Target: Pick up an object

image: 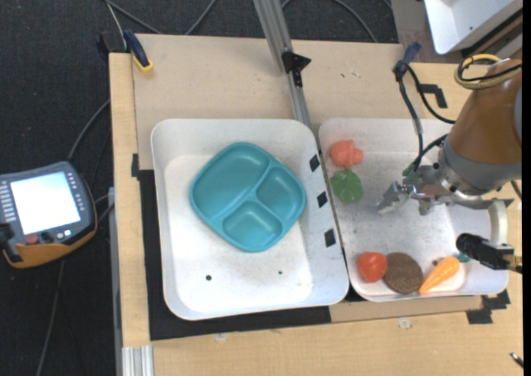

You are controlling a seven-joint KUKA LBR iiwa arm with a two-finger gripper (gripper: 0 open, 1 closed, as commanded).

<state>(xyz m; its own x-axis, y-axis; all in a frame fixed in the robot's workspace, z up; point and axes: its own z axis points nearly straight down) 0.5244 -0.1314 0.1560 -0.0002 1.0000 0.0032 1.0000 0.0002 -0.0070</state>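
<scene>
Right bin (pixel 365 138), front edge: red tomato-like piece (pixel 372 266), brown round piece (pixel 403 273), orange carrot (pixel 440 275), in a row. Back left of that bin: pink-red piece (pixel 345 153), green piece (pixel 347 186) just beside it. Claw (pixel 397 196): over mid-bin, fingers apart, holding nothing. Left bin (pixel 178 225): teal divided plate (pixel 247 196). Handheld screen unit (pixel 41 212), off the counter (pixel 207 75). No legible writing.
</scene>
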